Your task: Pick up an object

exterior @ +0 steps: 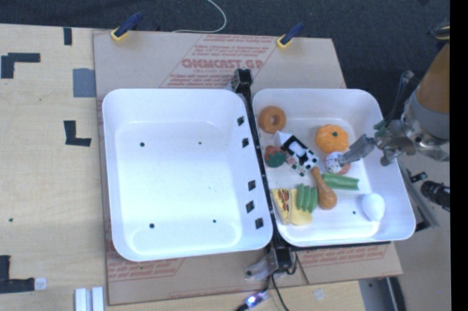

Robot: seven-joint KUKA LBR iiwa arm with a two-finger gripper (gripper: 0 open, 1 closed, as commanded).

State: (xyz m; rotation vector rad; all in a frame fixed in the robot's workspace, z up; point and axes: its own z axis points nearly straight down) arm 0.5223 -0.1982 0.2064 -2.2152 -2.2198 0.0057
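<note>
- The claw point(356, 152) is hanging over the right bin point(365, 106); can't tell how it's set.
- The green pod point(341, 182) is lying just below it, long axis running left-right.
- The orange pumpkin point(333, 137) is sitting just left of the claw, the doughnut point(272, 118) farther left.
- The left bin point(117, 156) is sitting well to its left.

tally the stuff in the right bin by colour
orange or brown: 3, donut, pumpkin, drumstick-like piece
green: 3, long piece, leafy piece, round piece
white: 1, egg shape
black and white: 1, cow
yellow: 1, piece
total: 9
</note>
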